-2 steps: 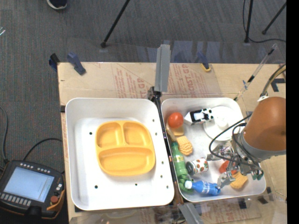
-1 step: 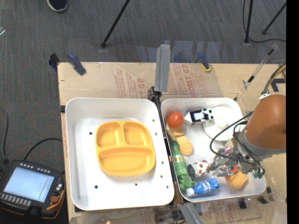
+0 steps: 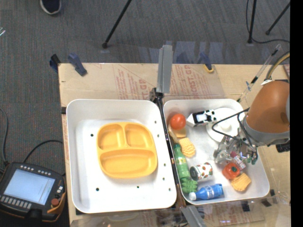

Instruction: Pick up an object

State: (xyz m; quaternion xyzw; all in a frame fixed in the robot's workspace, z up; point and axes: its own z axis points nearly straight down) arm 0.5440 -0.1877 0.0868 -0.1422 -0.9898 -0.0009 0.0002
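The arm [image 3: 267,112] is reaching in from the right and hanging over the right bin [image 3: 260,181], with its orange band sitting above the wrist. The gripper [image 3: 235,154] is pointing down into the right half of that bin, and honestly it's just a tangle of metal and cable from this angle, so I cannot tell how far open the pincer is or whether anything is sitting between its tips. What I can say is that it's hovering right over or against a small red-orange toy [image 3: 232,170], with an orange waffle-looking piece [image 3: 241,182] lying just below that near the bin's lower right corner. A white plate [image 3: 227,125] is peeking out from under the arm near the top of the bin. The rest of the bin is holding a red tomato [image 3: 177,121], a black-and-white cow-patterned carton [image 3: 204,117], a yellow corn piece [image 3: 188,148], a green bottle [image 3: 180,163], a spotted can [image 3: 202,171] and a blue bottle [image 3: 208,192] along the bottom. Over in the left bin [image 3: 78,141], a yellow divided tray [image 3: 127,149] is lying flat, well apart from all the action.
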